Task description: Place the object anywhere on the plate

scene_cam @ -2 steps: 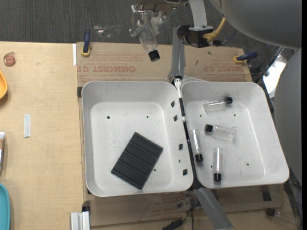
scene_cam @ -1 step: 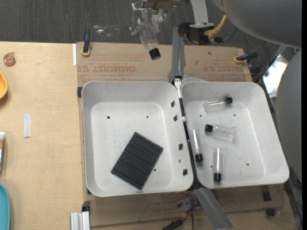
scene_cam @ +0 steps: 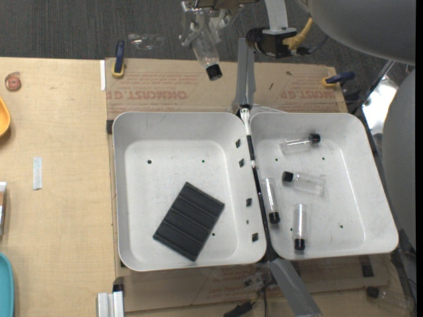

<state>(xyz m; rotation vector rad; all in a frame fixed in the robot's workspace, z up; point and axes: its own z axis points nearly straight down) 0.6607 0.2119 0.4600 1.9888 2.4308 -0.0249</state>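
A black ridged plate [scene_cam: 190, 220] lies flat in the left bin [scene_cam: 132, 137], toward its front middle. High above the bench's far edge, my gripper [scene_cam: 201, 26] is shut on a clear vial [scene_cam: 205, 53] with a black cap. The vial hangs tilted, cap end down and to the right, over the cardboard behind the left bin. It is well beyond the plate and far above it.
Several more clear, black-capped vials [scene_cam: 301, 182] lie in the right bin [scene_cam: 370, 177]. A raised rim with clips [scene_cam: 251, 164] divides the two bins. Blue clamps [scene_cam: 119, 58] [scene_cam: 338, 79] hold the cardboard [scene_cam: 158, 88]. The arm's grey body [scene_cam: 370, 12] fills the upper right.
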